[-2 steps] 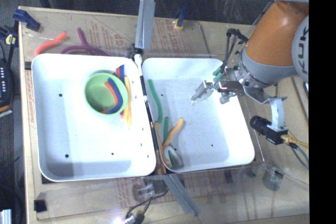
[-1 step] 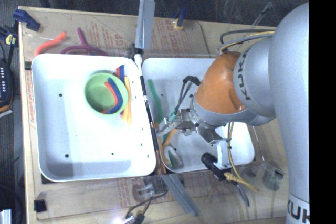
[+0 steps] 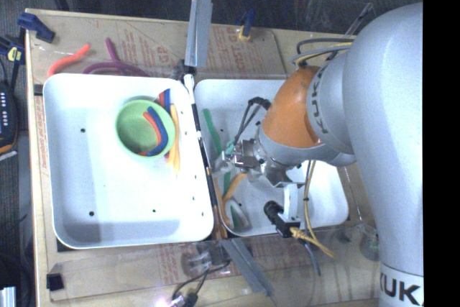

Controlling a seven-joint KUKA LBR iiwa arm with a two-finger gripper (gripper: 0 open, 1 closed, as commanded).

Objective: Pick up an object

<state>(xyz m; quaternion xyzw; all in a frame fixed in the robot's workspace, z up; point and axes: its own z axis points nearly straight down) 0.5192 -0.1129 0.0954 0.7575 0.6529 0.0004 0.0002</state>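
down in the right shallow white bin [image 3: 332, 203] the gripper [image 3: 231, 157] hangs; how far open it is, or holding anything, cannot be told. a thin green plastic stick [image 3: 210, 129] lies just up-left of it, a yellow-green strip [image 3: 230, 187] just below it.

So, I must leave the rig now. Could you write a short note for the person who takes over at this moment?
Hand: low over the left part of the right bin; I cannot tell if it holds anything.
Things: a green stick and a yellowish piece lie in that bin beside the hand. A green bowl sits in the left bin.
Done: no pick is confirmed.
Left: grasp one object and lift it.
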